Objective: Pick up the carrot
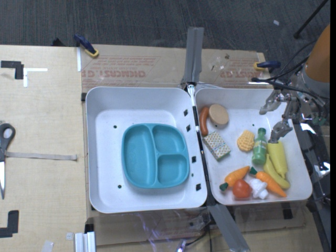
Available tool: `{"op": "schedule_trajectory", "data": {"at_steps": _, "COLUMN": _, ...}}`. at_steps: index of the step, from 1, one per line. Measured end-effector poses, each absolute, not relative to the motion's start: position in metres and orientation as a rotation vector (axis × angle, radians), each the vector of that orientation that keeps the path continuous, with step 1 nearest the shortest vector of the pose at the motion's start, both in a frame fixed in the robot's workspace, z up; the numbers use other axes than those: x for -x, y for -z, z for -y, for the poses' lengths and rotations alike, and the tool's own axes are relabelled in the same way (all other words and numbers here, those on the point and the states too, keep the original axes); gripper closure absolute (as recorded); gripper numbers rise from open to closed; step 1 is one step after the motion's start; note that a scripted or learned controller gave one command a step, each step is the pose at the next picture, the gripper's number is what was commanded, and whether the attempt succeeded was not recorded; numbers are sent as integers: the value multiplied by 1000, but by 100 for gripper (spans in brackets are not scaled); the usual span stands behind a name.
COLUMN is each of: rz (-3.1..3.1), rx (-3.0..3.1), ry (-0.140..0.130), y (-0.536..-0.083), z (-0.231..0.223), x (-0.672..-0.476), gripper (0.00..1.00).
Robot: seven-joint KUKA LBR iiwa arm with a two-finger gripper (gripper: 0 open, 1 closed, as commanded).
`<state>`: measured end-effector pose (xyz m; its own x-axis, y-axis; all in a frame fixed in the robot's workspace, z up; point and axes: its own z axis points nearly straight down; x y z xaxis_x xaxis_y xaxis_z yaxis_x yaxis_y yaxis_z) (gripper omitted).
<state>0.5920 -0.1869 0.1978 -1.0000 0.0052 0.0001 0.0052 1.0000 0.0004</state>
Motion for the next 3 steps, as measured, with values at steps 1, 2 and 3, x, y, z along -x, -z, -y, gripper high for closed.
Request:
{"op": "schedule_trajectory", "data": {"at_steps": 1, "rz": 3139, "rx": 153, "ry": 0, "y": -147, "z": 127, "x": -480, "gripper": 0}}
{"op": "schedule_trajectory", "data": {"at_steps": 2, "rz": 3110, "rx": 468, "ry": 0, "y": -92, "z": 94, "x": -485, "gripper": 0}}
{"op": "schedule_trajectory", "data": {"at_steps": 3, "rz": 3089, "rx": 584, "ry": 0, "y": -93, "z": 100, "x": -554, "gripper": 0}}
